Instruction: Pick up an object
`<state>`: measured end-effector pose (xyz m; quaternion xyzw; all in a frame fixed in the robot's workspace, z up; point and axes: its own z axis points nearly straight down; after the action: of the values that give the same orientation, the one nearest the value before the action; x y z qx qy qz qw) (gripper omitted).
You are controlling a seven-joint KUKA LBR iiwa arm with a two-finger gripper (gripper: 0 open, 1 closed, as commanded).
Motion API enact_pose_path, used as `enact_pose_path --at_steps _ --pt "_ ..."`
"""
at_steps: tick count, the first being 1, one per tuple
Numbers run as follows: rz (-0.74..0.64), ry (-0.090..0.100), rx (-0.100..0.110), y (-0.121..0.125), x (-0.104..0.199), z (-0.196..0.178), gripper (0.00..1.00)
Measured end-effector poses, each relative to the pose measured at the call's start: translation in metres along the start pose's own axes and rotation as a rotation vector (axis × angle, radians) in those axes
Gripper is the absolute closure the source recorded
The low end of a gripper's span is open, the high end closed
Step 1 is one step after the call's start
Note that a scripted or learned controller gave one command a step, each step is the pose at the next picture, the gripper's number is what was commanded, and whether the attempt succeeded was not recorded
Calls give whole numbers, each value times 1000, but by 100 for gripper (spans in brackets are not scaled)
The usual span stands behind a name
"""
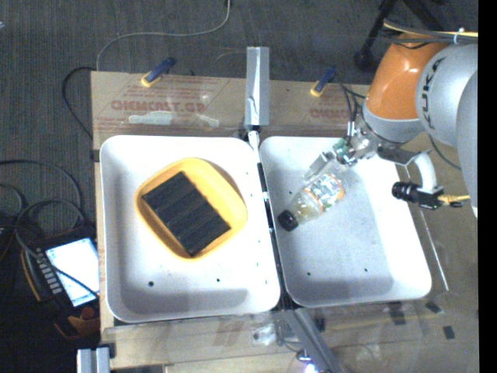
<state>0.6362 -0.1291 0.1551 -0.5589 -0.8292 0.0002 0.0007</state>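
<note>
A: Where is the thing to be picked?

B: I take it to be the clear plastic bottle (pixel 317 196); it lies on its side in the right bin (pixel 365 270), slanted, with its black cap (pixel 287 221) pointing down toward the wall between the two bins; the base end points up toward the bin's far corner.

A: And the gripper?

B: The gripper (pixel 338 155) sits at that base end, just above it in the view and perhaps touching it; whether it is open or closed I cannot tell, since the bright metal and the clear plastic run together there; I see nothing that shows the bottle gripped.

A: So how far along is it?

B: By my reading, the approach is made and the pick itself is not; the bottle looks to be resting on the bin floor, not lifted; closing on it and raising it clear are left, and a round, smooth bottle taken near one end may well slip or swing.

A: Anything else around?

B: The left bin (pixel 124 286) holds a yellow dish (pixel 225 179) with a black ridged slab (pixel 186 213) lying in it, well apart from the gripper; the grey arm (pixel 454 92) reaches in over the right bin's far corner.
</note>
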Motion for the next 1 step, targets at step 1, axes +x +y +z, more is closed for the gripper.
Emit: enact_pose_path --at_steps 1 --pt "-74 1 -3 -13 -13 61 0"
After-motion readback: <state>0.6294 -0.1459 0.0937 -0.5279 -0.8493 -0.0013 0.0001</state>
